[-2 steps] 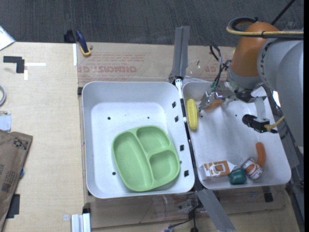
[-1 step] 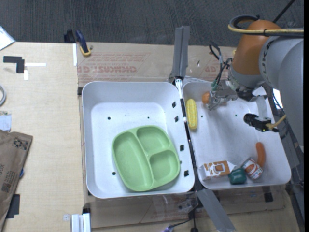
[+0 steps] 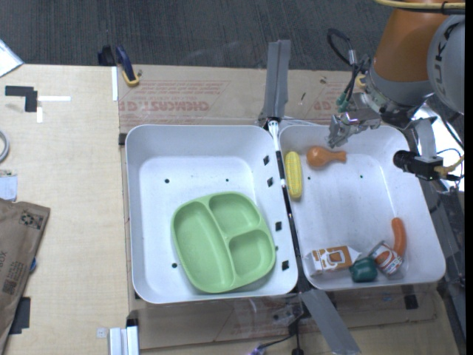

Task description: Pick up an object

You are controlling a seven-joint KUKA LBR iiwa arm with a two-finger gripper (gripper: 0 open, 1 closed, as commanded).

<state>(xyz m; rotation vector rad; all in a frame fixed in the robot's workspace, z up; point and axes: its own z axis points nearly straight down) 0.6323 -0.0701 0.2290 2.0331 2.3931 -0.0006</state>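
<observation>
Drumstick toy [image 3: 325, 156], orange-brown with a round body and a thin stem pointing right, is lying near the back wall of the right bin [image 3: 414, 272], just right of the corn cob [image 3: 293, 173]. Directly above it the gripper [image 3: 338, 137] is hanging with its tips pointing down; whether the fingers are wide or narrow cannot be told from this angle, and nothing is showing between them. The tips are sitting just over the drumstick toy's upper edge, and contact cannot be judged. Behind the gripper the wrist is angling up and to the right into the arm's orange band [image 3: 414, 28], with cables looping beside it. The corn cob, yellow and lengthwise, is resting against the left wall of the same bin. At the front of that bin a small carton [image 3: 329, 260], a dark green object [image 3: 363, 271] and a can [image 3: 386, 258] are crowding together, with an orange sausage-shaped toy [image 3: 399, 234] leaning beside the can. In the left bin [image 3: 140, 220] a green divided tray [image 3: 222, 240] is lying flat toward the front.
</observation>
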